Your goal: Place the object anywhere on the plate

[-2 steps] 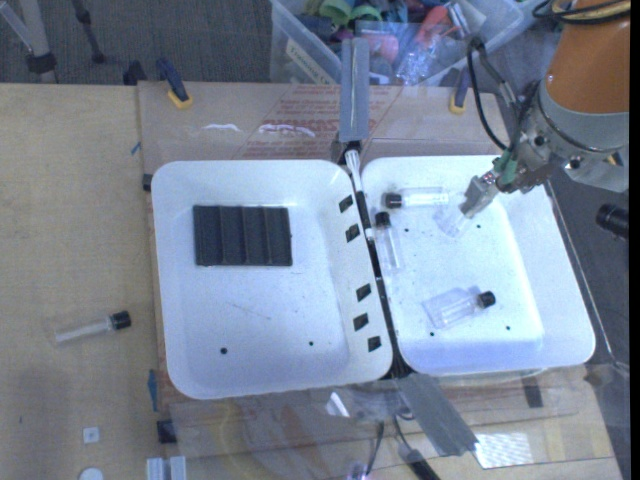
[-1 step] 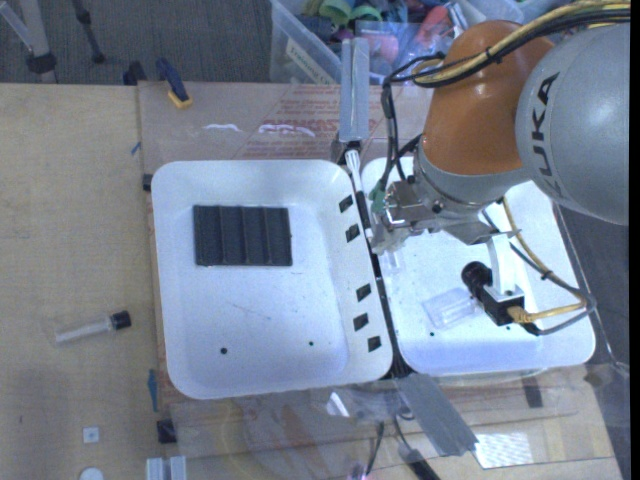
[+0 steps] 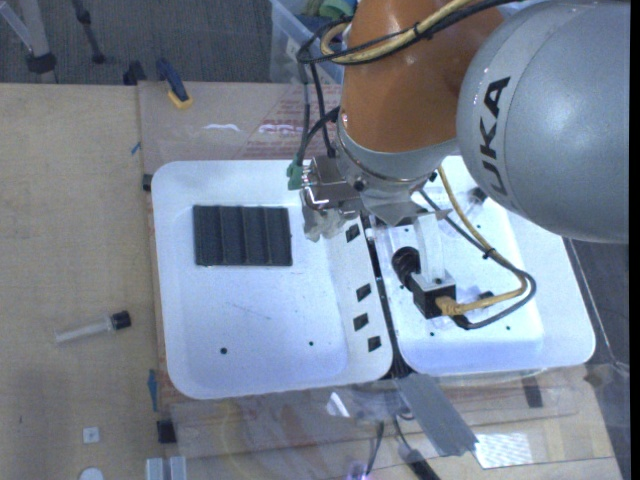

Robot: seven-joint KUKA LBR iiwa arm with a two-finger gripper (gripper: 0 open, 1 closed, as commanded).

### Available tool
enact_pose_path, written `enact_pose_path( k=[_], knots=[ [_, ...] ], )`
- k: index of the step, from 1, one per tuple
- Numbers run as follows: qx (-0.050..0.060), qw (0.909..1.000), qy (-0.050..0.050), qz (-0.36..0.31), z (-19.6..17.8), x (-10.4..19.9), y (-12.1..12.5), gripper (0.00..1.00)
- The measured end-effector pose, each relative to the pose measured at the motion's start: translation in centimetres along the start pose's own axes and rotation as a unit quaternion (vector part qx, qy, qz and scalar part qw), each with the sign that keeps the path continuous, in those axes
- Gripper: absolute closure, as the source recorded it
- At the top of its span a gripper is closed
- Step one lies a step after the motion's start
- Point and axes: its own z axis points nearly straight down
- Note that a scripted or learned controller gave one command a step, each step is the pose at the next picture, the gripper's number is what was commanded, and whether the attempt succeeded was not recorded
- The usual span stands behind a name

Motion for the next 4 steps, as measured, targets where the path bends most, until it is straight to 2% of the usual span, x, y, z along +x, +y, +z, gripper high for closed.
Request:
enact_pose_path(
  k=[1, 2, 3, 4],
  knots=[
    [0.0, 0.9807, 0.0, 0.196, -10.9, 0.6, 6.5, 1.0],
    [0.001, 0.9752, 0.0, 0.221, 11.2, 4.8, 2.8, 1.0],
    [0.0, 0.9903, 0.0, 0.139, -2.5, 4.7, 3.9, 1.0],
    [0.0, 0.9891, 0.0, 0.148, -10.9, 4.8, 3.6, 1.0]
  ],
)
